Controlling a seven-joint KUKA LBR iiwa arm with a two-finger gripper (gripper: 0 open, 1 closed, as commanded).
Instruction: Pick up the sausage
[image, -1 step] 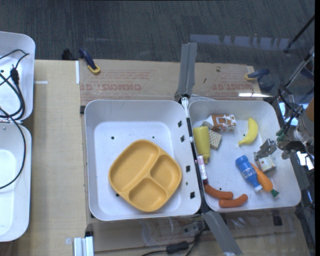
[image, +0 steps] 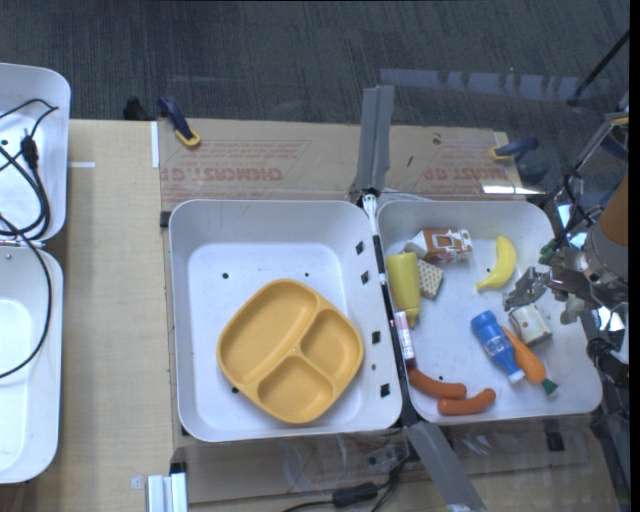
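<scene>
Two reddish-orange sausages lie at the near edge of the right bin (image: 560, 215). The darker one (image: 436, 383) is on the left and the lighter one (image: 467, 402) sits just beside it, nearer the front rim. My gripper (image: 548, 297) hovers at the bin's right side, well to the right of and beyond the sausages, above a small white block (image: 531, 325). It is open with nothing between its fingers.
The right bin also holds a blue bottle (image: 495, 343), a carrot (image: 530, 362), a banana (image: 500, 262), a yellow bottle (image: 404, 282), a small carton (image: 446, 244), a waffle piece (image: 430, 279) and a marker (image: 404, 338). A yellow divided plate (image: 290, 350) lies in the left bin (image: 200, 300).
</scene>
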